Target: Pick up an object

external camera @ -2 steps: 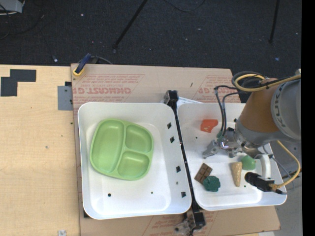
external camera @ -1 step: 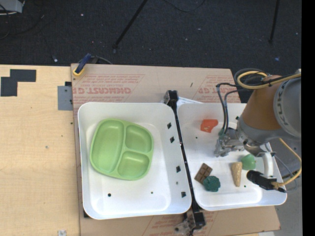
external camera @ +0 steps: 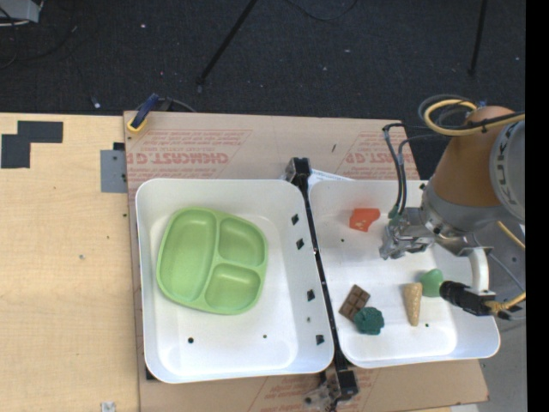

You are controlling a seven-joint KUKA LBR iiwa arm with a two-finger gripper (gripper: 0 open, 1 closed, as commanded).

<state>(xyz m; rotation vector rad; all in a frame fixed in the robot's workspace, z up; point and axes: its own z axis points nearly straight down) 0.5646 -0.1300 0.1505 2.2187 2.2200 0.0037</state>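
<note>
The right bin (external camera: 463, 342) holds several small objects. An orange block (external camera: 364, 219) lies near its back. A brown chocolate-like piece (external camera: 354, 301) and a dark green lump (external camera: 370, 319) sit near the front left. A tan cone (external camera: 414, 303) lies beside a light green ball (external camera: 431, 280). My gripper (external camera: 400, 240) hangs low over the middle of this bin, just right of the orange block and behind the cone. Nothing shows in its grasp.
The left bin (external camera: 171, 350) holds a light green divided plate (external camera: 211, 260). A black divider (external camera: 310, 264) runs between the two bins. The arm's grey body and cables cover the right bin's far right side.
</note>
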